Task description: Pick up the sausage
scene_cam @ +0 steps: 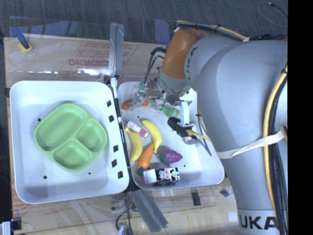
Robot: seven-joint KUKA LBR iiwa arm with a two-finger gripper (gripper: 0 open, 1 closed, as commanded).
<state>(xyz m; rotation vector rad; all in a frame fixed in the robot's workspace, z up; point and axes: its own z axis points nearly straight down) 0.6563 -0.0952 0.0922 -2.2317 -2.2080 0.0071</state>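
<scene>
Finds the sausage at the 11 o'clock corner of the right bin, short, rounded and orange-red, close to the left wall and near the far wall. Allows little room on those two sides, with bare white floor only toward 5 o'clock. Places the gripper just beside it at 3 o'clock, low over the bin. Cannot tell its opening from this slant, nor any hold on anything. Counts one sausage. Moving outward toward 6 o'clock, meets one small red-and-white packet, then two bananas: the left banana along the left wall and the right banana just at its 2 o'clock. Counts one carrot between their lower ends, one purple bunch of grapes at the carrot's 3 o'clock, and one cow-patterned carton against the near wall. Notes one green piece at 4 o'clock of the gripper. Sees the grey arm covering the bin's 3 o'clock side. Finds in the left bin one green divided plate, with bare floor all round.
</scene>
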